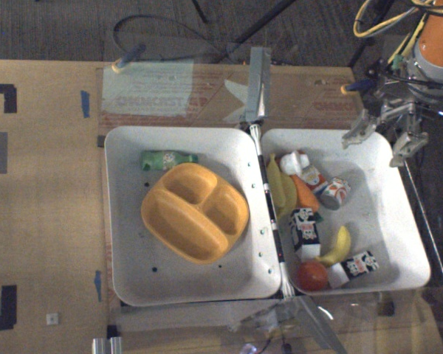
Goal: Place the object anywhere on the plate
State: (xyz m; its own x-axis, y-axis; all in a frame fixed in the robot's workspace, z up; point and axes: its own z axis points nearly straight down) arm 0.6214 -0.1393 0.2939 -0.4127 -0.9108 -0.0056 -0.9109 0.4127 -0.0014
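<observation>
Grey metal tool (pixel 380 135): two-finger, at the upper right corner of the right bin; fingers spread apart, nothing between them.
Arm: orange-banded wrist (pixel 437 39) just above the tool, reaching in from the right.
Right white plastic bin (pixel 406 220): shallow; holds the cluster of candidate objects along its left side.
Nearest objects: small red-and-white carton (pixel 334 191); white bottle with red cap (pixel 295 161); orange carrot-shaped toy (pixel 304 193).
Further objects: two yellow bananas, one by the divider (pixel 278 186), one lower (pixel 337 246); black-and-white printed carton (pixel 305 231); second printed carton (pixel 360 265); red round tomato-like toy (pixel 312 275).
Step in hand (judgement): no object taken yet; descend on an item at the edge of the cluster, such as the small red-and-white carton, with fingers straddling it.
Obstacle: objects lie close or touching, so neighbours may catch a finger.
Orange moulded compartment plate (pixel 196 212): centre of the left white bin (pixel 125 220), well apart from the tool.
Green packet (pixel 167 158): just beside the plate's upper edge.
Grey divider rail (pixel 258 94): between the bins; must be cleared in transfer.
Counter (pixel 44 198): tan board with blue tape marks.
</observation>
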